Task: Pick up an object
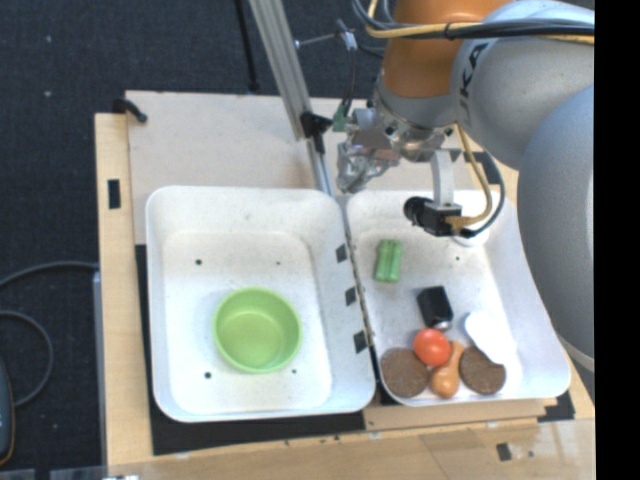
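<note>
In the camera view, the grey arm with its orange band is hanging over the far edge of the right-hand shallow white bin (520, 268), and its two-finger gripper (352, 173) is sitting high near the back rim, close to the ridge where the two bins are meeting. Nothing is lying directly beneath it. The candidates for picking are lying nearer the camera in the same bin: a small green cylinder-like block (388, 261) alone on open floor, a small black block (434, 305), and, crowded into the near corner, a red ball-like piece (432, 346), an orange pear-shaped piece (447, 376), two brown round discs (405, 370) and a white piece (487, 332). The left-hand white bin (175, 218) is holding a light-green plastic bowl (257, 329).

To do this step well, I judge the green block to be the best target, since it is standing apart from the rest; the gripper should be travelling toward the camera, centring over it, and descending straight down with the jaws straddling its narrow side.

As for the jaws, the wrist hardware is blurring into them, so I cannot tell how wide they are standing; nothing is showing between them.
</note>
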